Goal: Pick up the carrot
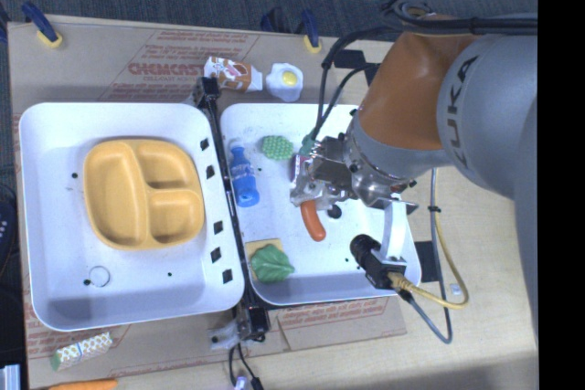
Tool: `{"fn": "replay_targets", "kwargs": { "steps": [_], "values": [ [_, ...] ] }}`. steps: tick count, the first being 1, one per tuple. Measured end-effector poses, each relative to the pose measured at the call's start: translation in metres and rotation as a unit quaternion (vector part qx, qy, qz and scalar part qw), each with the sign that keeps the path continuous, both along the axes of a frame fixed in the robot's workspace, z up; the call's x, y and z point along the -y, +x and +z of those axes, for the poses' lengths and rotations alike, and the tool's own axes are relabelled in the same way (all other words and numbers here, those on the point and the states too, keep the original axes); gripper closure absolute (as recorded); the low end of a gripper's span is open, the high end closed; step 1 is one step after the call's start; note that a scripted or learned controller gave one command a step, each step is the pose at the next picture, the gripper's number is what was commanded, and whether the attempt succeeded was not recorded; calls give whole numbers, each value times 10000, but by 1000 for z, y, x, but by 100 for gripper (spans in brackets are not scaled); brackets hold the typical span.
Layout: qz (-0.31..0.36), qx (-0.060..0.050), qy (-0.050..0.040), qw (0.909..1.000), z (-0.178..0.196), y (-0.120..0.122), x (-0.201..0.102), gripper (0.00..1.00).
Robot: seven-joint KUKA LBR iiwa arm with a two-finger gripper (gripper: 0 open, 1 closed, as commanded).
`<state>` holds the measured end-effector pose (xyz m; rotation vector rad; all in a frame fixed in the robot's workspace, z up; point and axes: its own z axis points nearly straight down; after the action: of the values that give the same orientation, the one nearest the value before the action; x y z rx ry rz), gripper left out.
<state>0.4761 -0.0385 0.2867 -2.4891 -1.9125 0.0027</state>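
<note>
Orange is the colour to watch, because the carrot lies in the right bin, roughly mid-floor, tilted a bit off straight, with its top end tucked right under the robot's hand.

Going near to far from where I'm standing: at the front of that bin sits a green leafy thing on a tan scrap, apart from the carrot. Then the carrot itself. Just above it the hand hovers low, metal and cluttered, and honestly I cannot tell if it's released or clenched; the wrist blocks that. The carrot looks like it's resting on the bin floor, not lifted. Further back there's a blue bottle near the divider and a green bumpy piece behind it. Left bin has a yellow divided plate. Past the bins, on the counter, a small carton and a yellow and white item.

My read: this is the approach-to-grasp step, nothing secured yet. Next move needs the hand centred over the carrot's body instead of its tip, lined across its narrow width, then down and close. Gripping the end could just flick it away.
</note>
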Motion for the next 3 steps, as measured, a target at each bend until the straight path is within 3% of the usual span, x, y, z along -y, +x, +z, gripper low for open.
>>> {"fn": "replay_targets", "kwargs": {
  "steps": [1, 2, 3],
  "values": [
    [-543, -13, 1, 9985, -19, 0, -21, 100],
    [4, -1, -2, 10000, -18, 0, 41, 100],
    [189, -12, 10, 9998, -21, 0, 37, 100]
  ]
}}
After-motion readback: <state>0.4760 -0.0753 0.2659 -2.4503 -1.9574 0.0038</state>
